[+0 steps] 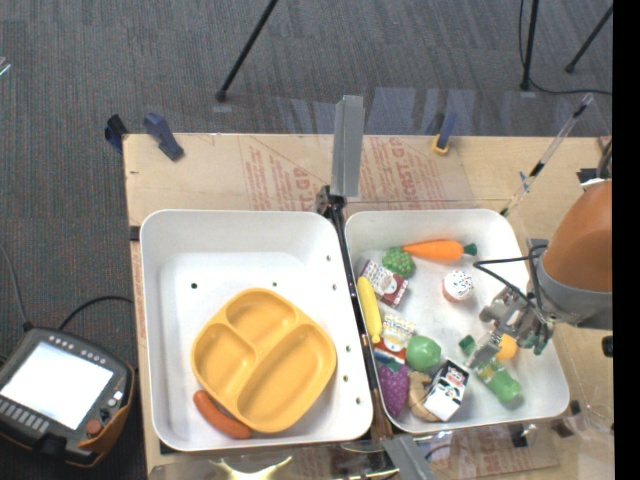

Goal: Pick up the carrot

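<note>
Hand (512, 330) fingers lost among toys

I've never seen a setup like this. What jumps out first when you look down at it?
Probably the big yellow divided plate in the left bin, with a sausage at its lower edge. Next, the right bin, crowded with toy food, including the orange carrot near its far side, and the arm's gripper low over its right part.

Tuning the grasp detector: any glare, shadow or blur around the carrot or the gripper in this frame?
Camera view: orange carrot with green top sharp, evenly lit, no glare; soft shadows on the white right bin; the grey gripper is slightly blurred amid clutter, so its fingers are hard to read.
</note>
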`<state>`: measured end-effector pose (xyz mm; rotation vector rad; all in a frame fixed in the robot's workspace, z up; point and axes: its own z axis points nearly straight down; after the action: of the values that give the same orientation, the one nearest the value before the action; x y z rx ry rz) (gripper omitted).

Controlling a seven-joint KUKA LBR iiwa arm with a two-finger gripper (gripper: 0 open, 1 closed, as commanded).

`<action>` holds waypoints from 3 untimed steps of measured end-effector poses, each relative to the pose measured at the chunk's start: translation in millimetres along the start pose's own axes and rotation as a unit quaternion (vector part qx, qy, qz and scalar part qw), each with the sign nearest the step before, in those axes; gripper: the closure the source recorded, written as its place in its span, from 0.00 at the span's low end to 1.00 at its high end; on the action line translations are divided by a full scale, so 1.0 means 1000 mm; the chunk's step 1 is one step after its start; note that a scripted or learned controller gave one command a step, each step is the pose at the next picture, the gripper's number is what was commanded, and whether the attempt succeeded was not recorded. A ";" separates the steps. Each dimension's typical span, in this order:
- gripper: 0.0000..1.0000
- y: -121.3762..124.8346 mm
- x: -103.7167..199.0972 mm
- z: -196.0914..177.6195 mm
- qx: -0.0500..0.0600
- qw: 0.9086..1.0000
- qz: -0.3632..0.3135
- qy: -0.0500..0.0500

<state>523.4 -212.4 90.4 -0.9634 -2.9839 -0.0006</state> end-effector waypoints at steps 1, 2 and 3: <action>1.00 0.004 -0.001 -0.011 -0.001 1.000 -0.004 -0.001; 1.00 0.035 0.013 -0.079 -0.003 1.000 -0.020 -0.006; 1.00 0.043 -0.058 -0.146 -0.002 1.000 -0.001 -0.007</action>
<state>596.2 -211.2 236.2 -0.9644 -2.9994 -0.0004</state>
